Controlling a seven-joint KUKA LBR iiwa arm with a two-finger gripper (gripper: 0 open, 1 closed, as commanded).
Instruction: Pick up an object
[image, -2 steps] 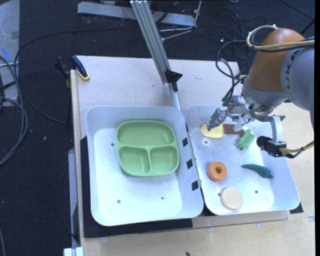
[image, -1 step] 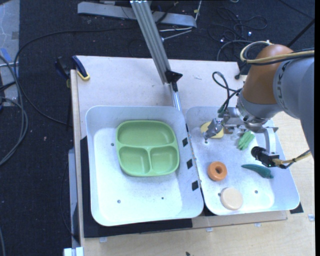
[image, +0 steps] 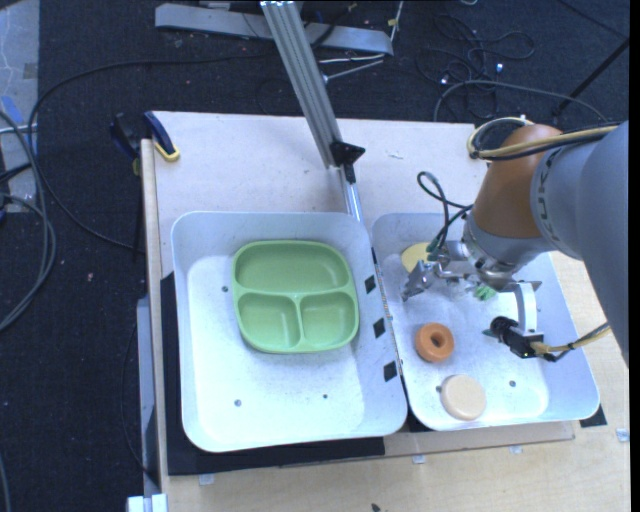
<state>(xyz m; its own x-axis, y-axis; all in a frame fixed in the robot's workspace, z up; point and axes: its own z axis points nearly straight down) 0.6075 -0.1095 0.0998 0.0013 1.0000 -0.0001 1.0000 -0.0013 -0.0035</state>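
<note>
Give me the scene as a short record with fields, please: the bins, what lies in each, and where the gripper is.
left bin: holds a green divided plate
right bin: holds an orange ring, a beige round piece, a yellow item partly hidden by the arm, and a small green bit under the wrist
gripper: low over the far part of the right bin
gripper load: cannot tell
</note>
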